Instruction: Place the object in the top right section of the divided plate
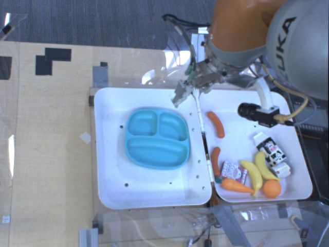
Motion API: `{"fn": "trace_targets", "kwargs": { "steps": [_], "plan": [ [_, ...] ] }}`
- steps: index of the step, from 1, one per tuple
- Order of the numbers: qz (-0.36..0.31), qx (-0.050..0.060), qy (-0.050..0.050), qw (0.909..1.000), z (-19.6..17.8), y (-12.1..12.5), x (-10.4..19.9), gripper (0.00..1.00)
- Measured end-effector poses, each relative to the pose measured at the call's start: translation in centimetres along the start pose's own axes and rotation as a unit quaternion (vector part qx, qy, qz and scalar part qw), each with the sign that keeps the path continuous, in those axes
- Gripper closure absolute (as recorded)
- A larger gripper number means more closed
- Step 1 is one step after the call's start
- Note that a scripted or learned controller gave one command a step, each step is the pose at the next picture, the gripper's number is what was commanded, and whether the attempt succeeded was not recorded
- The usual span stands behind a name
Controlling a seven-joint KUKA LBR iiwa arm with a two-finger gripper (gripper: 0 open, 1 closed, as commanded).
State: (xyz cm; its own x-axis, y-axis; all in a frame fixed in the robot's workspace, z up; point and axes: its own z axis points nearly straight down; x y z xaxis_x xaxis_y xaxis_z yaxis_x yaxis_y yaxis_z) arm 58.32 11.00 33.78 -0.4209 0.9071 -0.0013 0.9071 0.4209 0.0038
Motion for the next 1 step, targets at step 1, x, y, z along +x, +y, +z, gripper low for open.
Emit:
{"fn": "trace_targets", "kwargs": {
  "steps": [1],
  "plan": [
    [0.0, 0.0, 0.0, 1.0, 0.0, 0.0, 0.0, 0.0]
  ]
}}
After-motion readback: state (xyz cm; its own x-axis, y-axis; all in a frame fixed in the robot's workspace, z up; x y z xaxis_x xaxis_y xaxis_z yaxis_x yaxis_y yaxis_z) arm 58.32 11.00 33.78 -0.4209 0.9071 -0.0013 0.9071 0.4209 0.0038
